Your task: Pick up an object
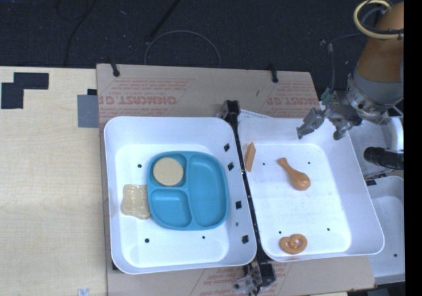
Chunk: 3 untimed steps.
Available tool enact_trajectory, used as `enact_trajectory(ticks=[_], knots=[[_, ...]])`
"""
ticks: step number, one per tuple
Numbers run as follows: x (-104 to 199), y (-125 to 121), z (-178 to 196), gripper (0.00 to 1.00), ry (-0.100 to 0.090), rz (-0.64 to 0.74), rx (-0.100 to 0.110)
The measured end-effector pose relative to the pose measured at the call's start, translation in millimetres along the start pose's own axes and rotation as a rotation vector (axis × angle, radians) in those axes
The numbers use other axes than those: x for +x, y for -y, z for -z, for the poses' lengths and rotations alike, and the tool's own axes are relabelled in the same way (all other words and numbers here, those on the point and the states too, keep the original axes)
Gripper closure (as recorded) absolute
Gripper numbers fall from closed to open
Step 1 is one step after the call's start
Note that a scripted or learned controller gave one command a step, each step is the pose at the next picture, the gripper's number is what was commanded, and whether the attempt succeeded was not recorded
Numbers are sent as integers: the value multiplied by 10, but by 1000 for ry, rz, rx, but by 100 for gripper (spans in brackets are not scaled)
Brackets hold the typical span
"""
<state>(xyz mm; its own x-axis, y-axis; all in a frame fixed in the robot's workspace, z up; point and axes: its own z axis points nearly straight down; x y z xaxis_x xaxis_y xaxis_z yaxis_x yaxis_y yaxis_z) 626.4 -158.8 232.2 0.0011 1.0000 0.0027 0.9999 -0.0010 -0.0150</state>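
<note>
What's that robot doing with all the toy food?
The robot arm's gripper hangs above the far edge of the right bin, fingers spread and holding nothing. That bin holds a toy drumstick, a pretzel and a small orange stick. The left bin holds a blue divided plate with a round cracker in one compartment, and a pale cracker touching the plate's edge. Nothing is picked up yet.

arm [377, 67]: tapering grey body above the right bin [369, 235] | orange band [390, 19] at the top | yellow cable loop [370, 16] beside the band | wrist: pale grey metal collar | gripper [324, 128]: two dark grey fingers over the bin's far rim
</note>
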Motion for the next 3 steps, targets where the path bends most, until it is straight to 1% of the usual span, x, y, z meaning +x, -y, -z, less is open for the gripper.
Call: enact_trajectory(ticks=[1,2,3], knots=[[-1,-23,80,0,2,2,-13],[-75,-3,-396,0,2,1,-8],[-13,-27,-849,0,1,3,-9]])
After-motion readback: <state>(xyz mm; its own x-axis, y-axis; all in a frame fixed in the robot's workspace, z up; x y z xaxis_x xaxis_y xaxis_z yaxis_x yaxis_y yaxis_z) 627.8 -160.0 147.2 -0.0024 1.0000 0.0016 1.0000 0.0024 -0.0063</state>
